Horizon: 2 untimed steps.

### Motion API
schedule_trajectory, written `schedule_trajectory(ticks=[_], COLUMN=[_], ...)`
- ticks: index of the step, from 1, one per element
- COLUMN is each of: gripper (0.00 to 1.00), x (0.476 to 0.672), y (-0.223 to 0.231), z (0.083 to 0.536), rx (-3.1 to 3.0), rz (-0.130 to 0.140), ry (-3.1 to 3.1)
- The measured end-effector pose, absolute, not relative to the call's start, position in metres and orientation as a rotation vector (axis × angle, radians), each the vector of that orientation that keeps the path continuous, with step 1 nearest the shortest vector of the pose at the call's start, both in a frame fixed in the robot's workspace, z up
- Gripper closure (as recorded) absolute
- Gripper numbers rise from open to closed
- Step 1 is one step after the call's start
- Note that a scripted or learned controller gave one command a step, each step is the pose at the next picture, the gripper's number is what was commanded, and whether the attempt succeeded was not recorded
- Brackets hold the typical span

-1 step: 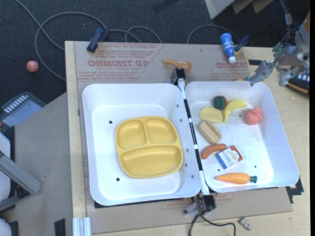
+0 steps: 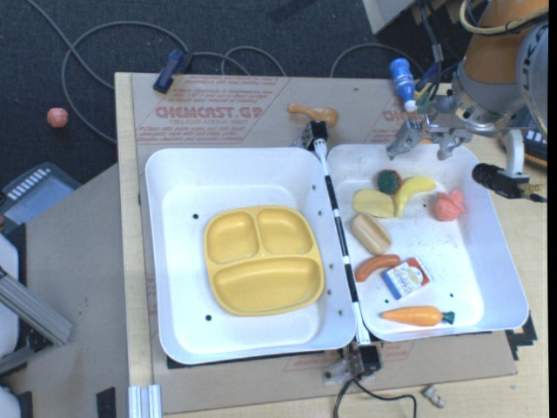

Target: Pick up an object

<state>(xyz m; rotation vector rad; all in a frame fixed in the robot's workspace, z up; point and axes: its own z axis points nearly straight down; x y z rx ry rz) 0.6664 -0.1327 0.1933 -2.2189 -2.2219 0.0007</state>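
My gripper [image 2: 424, 144] hangs over the far edge of the right bin [image 2: 500, 273], its two grey fingers [image 2: 400, 142] spread apart with nothing between them. Below it in the bin lie a yellow banana [image 2: 412, 190], a dark green and red round fruit [image 2: 388, 180], a pale yellow piece [image 2: 372, 203] and a pink lump [image 2: 449, 205]. Nearer the front are a bread roll [image 2: 372, 231], a sausage [image 2: 377, 266], a small blue and white carton [image 2: 406, 278] and a carrot [image 2: 416, 316].
The left bin [image 2: 174, 233] holds a yellow divided plate [image 2: 261, 259]. A black clamp bar [image 2: 335, 233] runs between the bins. A tan toy [image 2: 313, 113] and a blue clip [image 2: 170, 70] lie on the board behind them. A blue and white bottle [image 2: 403, 81] stands at the back right.
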Motion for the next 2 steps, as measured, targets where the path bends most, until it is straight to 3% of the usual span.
schedule_trajectory(ticks=[1, 2], gripper=[0.00, 1.00], x=[0.666, 0.666], y=[-0.116, -0.116], z=[0.084, 0.095], rx=[-2.220, -2.218], rz=[0.000, 0.002], ry=[-2.222, -2.221])
